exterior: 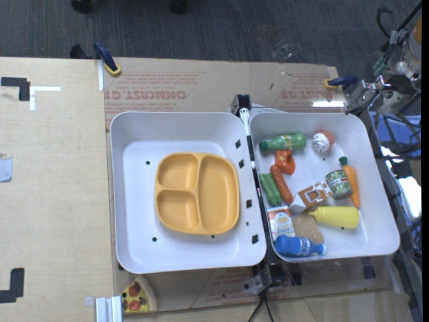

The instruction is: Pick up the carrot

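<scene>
You'll find the orange toy carrot (351, 183) with its green top just right of the green can (338, 184); the gripper's state can't be told.

- Two white bins (127, 180), side by side
- One yellow divided plate (198, 193)
- One carrot (350, 182)
- One green bottle (283, 142)
- One blue bottle (298, 247)
- One yellow mustard bottle (334, 216)
- One small can (338, 184)
- One white ball (322, 141)
- One slice of pizza (136, 298)
- Two clamps (107, 59) on the cardboard
</scene>
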Available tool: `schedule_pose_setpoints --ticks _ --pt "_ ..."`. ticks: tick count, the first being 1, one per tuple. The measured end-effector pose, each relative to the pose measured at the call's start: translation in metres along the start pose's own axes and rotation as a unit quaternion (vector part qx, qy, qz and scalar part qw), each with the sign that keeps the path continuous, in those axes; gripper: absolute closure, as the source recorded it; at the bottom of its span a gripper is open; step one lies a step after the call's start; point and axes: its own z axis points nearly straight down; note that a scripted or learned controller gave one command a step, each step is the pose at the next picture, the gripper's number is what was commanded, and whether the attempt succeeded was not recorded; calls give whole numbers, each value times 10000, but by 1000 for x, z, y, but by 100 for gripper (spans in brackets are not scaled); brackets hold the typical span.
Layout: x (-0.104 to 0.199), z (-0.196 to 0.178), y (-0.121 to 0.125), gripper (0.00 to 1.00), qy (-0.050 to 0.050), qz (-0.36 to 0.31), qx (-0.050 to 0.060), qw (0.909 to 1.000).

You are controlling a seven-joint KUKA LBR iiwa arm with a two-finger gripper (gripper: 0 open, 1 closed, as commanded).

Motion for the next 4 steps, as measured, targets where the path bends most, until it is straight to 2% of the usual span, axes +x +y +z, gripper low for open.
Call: schedule_pose_setpoints --ticks 1,2,3,4 --pt "-7 180 6 0 55 -1646 23 9864" --pt "-13 176 -54 0 -5 -2825 -20 9593" --pt "-8 165 -50 100 39 -2807 -77 9597" --pt "-8 165 -50 0 40 -2806 -76 9598"
